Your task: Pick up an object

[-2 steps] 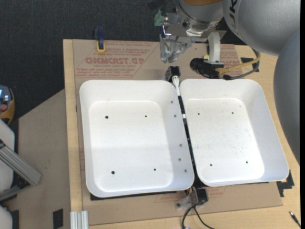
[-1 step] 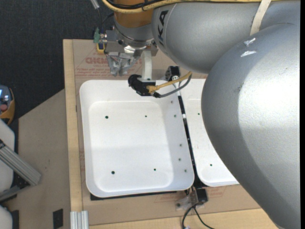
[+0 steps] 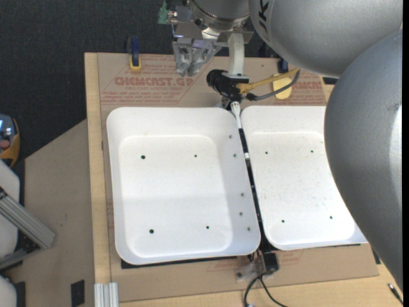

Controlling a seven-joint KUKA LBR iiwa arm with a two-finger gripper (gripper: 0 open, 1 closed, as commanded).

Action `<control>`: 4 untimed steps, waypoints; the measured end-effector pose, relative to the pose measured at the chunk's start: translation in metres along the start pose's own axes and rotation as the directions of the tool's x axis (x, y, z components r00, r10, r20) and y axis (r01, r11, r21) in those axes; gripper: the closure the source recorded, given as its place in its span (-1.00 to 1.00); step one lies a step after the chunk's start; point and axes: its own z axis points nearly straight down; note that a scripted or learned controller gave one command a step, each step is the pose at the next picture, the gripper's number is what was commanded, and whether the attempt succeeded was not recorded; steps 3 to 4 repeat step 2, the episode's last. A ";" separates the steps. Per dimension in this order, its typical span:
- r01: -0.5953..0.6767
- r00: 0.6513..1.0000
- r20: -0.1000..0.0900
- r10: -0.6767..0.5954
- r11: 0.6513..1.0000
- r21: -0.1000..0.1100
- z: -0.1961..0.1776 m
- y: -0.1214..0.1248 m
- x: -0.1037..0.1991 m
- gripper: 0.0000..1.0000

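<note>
My gripper hangs high over the cardboard backing board, just beyond the far rim of the left bin. It points down, with the orange band and grey arm above it. Nothing shows beneath it or in it. The left bin's white floor bears a few small dark dots. The right bin lies beside it, and the big grey arm covers its right part.
A blue and yellow clamp stands on the board's far left corner. The two bins meet along a dark seam. A small connector with a cable sits at the near edge. Metal rails lie off the bench at left.
</note>
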 end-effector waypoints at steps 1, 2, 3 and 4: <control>0.005 1.000 0.003 -0.005 1.000 0.013 0.064 -0.002 0.034 1.00; -0.003 1.000 0.002 0.003 1.000 0.000 0.000 0.000 -0.039 1.00; -0.003 1.000 0.002 0.003 1.000 0.000 0.000 0.000 -0.039 1.00; -0.003 1.000 0.002 0.003 1.000 0.000 0.000 0.000 -0.039 1.00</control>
